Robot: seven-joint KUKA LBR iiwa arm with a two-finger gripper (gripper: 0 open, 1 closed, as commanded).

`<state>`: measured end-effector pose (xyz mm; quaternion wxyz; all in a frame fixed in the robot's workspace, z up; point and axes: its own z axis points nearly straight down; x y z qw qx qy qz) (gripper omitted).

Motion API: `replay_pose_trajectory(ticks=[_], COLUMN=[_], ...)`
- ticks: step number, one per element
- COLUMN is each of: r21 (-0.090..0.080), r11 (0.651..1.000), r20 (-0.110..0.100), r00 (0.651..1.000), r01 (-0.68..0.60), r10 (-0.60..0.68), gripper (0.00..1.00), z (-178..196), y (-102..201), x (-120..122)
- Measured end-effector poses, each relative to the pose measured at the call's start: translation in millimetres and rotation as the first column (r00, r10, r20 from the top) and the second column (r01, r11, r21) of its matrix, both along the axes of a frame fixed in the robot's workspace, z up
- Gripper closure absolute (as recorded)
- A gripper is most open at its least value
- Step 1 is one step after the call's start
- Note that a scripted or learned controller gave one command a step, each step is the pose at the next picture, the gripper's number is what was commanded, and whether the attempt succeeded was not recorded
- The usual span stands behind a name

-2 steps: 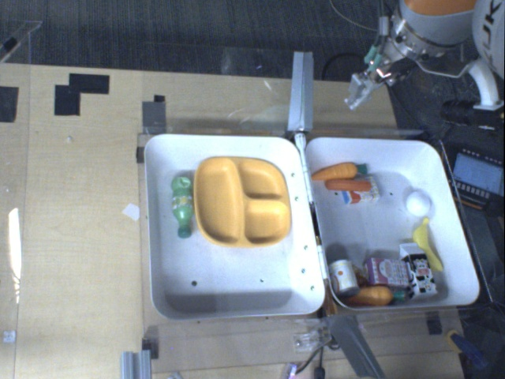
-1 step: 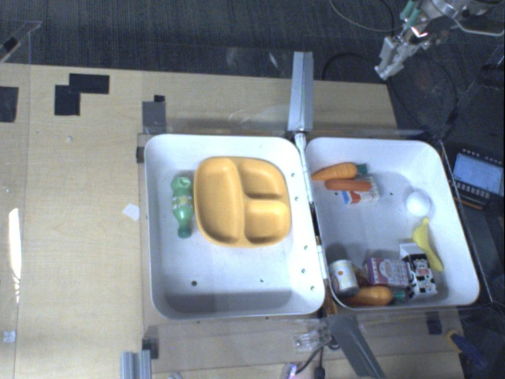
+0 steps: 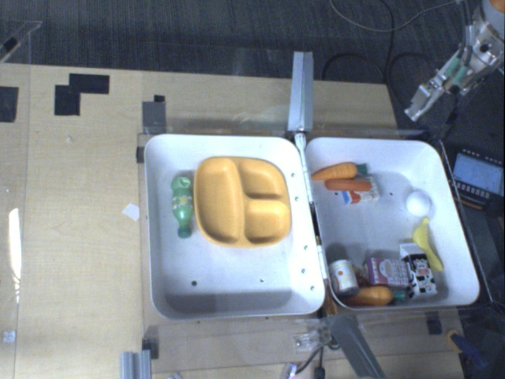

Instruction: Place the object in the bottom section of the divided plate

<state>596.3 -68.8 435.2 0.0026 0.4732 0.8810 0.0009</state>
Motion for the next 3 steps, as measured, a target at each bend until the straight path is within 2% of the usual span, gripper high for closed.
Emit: replay_pose_trajectory(ticks=[1, 2, 3], r21=[0.000, -0.001, -0.002], r11=[0.997, 0.999, 0.974], r20=[-0.001, 0.001, 0.002], r00=[0.997, 0.999, 0.974], r01=[0.080, -0.052, -0.226], r10=[-0.080, 0.052, 0.226], gripper=[1.00, 1.00, 1.00], z=[-1.3, 0.4, 0.7], y=[-9.7, -44.1, -97.6], x=[74.4, 74.1, 71.7])
